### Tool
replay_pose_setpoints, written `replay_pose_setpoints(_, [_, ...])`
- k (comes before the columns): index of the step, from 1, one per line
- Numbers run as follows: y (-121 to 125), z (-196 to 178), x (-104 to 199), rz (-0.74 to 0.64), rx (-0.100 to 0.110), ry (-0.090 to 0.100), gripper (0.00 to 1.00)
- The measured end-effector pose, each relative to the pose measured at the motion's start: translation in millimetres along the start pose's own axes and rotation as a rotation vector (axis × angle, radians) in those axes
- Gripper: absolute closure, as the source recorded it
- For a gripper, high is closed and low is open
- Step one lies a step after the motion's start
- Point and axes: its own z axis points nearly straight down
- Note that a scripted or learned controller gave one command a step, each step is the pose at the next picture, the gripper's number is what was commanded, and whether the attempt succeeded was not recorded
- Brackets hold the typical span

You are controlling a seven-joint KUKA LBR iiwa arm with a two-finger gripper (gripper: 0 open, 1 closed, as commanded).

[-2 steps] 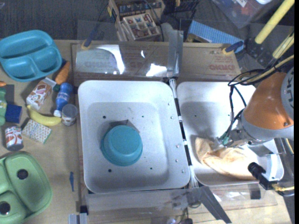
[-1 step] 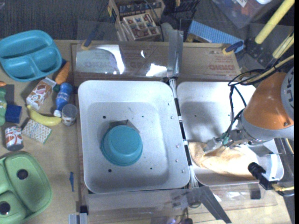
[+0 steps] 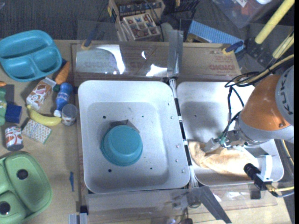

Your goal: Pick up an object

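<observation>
The crumpled tan cloth (image 3: 223, 161) lay pale and creased along the near wall of the right shallow white bin (image 3: 205, 101), its left end against the divider between the bins. My two-finger gripper (image 3: 216, 144) sat low at the cloth's upper left edge; whether my fingers were spread or pinching, I could not tell, since the wrist hid them. My grey arm with the orange band (image 3: 264, 111) covered the bin's right side. The far half of that bin floor lay open. The round teal plastic bowl (image 3: 122, 145) rested in the left shallow white bin (image 3: 93, 106), well apart.
</observation>
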Motion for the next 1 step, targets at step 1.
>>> replay_pose_setpoints(1, [8.5, -0.1, 8.1, 0.058, -0.003, -0.005, 0.00])
